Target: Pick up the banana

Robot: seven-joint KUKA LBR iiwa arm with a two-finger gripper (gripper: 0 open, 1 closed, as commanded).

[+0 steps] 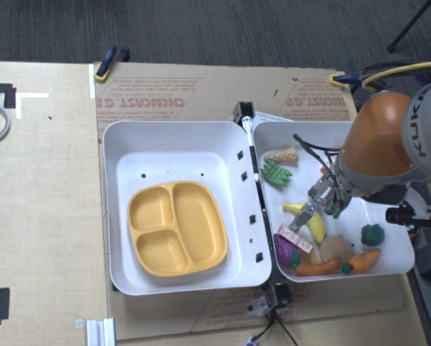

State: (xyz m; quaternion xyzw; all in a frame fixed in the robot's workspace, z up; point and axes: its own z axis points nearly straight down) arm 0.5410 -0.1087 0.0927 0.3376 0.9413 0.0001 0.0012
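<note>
Roughly: one banana (310,220), two carrots (338,264), one yellow tray (176,227); pincer (318,206) over banana, grip unclear.

**A robotics lab bench, not a kitchen**

You are looking at a lab test rig. A grey-and-orange industrial arm (378,146) is reaching over two white bins (114,215) sitting on a cardboard sheet (201,92) on a plywood counter (42,193). Toy plastic food (277,171) is lying in the right bin, black tape marks (1,92) are sticking to the counter, and grey office carpet (201,13) is showing beyond.
</note>
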